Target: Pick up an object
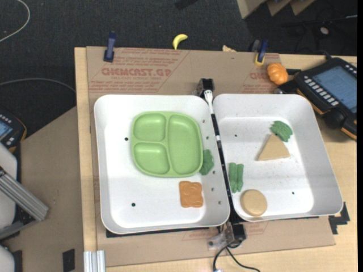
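With no object yet lifted, the task stands at target selection: candidates include the tan wedge (274,150) and round biscuit-like disc (253,202) in the right bin (317,152), so the next move requires descending over one; gripper state cannot be determined.

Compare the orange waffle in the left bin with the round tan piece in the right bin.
The waffle is orange; the round piece is pale tan. The waffle is roughly square with a gridded top; the round piece is a smooth disc. The waffle lies just below the green tray; the round piece sits near its bin's lower left corner, under the green beans. Both are small, lie flat and sit near their bins' front edges.
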`<state>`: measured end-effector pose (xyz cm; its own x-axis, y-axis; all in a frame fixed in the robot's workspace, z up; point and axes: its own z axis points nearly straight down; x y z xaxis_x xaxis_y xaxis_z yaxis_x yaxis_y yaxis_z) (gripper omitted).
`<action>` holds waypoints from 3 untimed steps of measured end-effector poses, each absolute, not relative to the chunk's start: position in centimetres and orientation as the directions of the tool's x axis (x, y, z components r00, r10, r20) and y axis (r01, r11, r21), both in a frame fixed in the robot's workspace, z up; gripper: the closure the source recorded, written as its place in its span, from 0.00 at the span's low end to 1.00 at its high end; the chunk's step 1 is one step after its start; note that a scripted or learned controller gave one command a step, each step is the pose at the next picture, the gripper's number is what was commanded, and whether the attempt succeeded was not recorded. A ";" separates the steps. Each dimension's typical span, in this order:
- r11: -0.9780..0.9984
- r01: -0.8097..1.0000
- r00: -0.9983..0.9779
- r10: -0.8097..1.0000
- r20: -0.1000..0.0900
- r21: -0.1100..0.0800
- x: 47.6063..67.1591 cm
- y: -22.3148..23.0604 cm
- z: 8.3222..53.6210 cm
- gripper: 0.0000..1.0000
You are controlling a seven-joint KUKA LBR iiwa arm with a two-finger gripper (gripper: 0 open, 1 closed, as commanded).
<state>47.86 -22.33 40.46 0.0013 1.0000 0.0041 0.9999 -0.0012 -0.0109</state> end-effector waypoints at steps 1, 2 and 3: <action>-0.002 1.000 0.002 1.000 0.007 -0.015 47.6 -22.2 14.4 1.00; 0.009 1.000 -0.009 1.000 0.000 0.009 51.3 -15.8 21.8 1.00; 0.003 1.000 -0.003 1.000 -0.005 0.009 61.5 -21.0 18.6 1.00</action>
